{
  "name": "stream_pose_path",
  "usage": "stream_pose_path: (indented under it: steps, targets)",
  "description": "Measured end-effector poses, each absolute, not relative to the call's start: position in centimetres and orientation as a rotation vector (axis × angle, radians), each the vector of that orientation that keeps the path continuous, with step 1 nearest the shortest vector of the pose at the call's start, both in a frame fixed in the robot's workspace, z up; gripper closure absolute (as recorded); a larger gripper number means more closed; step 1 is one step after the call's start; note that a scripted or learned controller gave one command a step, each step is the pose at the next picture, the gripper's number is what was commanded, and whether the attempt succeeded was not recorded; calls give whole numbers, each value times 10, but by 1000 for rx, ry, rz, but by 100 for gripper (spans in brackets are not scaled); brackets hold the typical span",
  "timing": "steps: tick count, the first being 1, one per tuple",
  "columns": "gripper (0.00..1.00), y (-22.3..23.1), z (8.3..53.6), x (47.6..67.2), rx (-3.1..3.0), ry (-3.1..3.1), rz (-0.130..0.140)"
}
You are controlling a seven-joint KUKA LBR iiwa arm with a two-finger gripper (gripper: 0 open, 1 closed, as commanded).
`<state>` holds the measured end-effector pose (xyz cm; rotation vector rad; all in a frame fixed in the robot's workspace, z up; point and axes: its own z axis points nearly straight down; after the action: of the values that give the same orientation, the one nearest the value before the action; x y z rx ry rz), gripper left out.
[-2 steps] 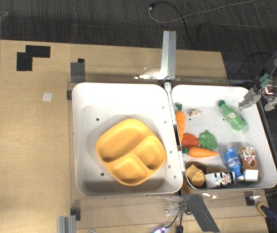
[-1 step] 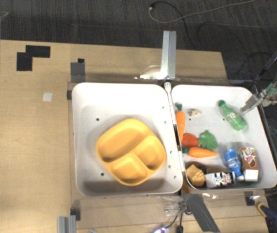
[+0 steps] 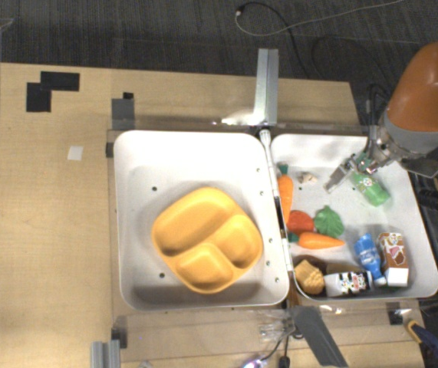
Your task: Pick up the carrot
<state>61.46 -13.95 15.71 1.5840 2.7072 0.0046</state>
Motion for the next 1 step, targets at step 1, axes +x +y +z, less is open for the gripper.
stream_pose_path:
  steps: [1]
  targets:
    - [100, -139, 171, 617, 1578, 2700, 12]
